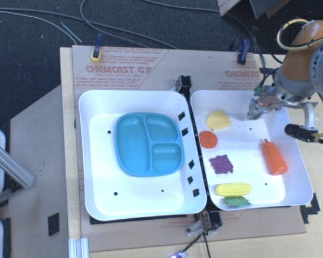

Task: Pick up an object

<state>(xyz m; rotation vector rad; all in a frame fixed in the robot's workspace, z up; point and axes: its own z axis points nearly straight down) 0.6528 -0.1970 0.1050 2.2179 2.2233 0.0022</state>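
The right bin holds several toy foods: a yellow lemon-like piece, an orange-red round piece, a purple grape bunch, a yellow corn cob with a green piece beside it, and an orange carrot-like piece. My gripper hangs over the far part of the right bin, right of the yellow piece and apart from it. Nothing shows between its fingers.
The left bin carries a blue divided plate. A black divider with clips runs between the bins. Cables and a blue clamp lie behind the bench. The arm enters from the right.
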